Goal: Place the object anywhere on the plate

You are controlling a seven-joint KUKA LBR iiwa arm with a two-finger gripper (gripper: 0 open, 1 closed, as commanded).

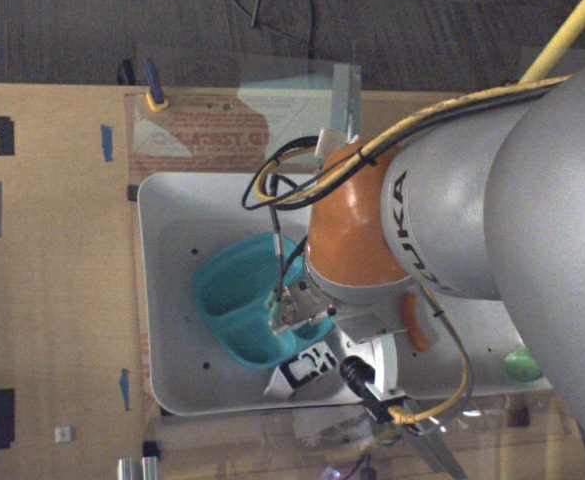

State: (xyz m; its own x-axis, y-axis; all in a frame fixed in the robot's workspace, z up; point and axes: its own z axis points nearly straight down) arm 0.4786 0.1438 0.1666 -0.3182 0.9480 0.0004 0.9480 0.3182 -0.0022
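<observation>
The gripper [290, 310] hangs over the teal plate [230, 293] (its right edge) — presumably to release there — though the object itself I cannot make out beneath it.

the grey arm's pincer [290, 311] hangs over the teal divided plastic plate [234, 298] in the shallow white bin [167, 268]; at the plate's three o'clock lie an orange sausage-shaped object [415, 324] and a small green ball [521, 365].

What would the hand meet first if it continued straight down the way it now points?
Probably the teal plate: the hand hangs over its right edge, pointing down into the white bin. Depth is unclear from this slanted view.
</observation>
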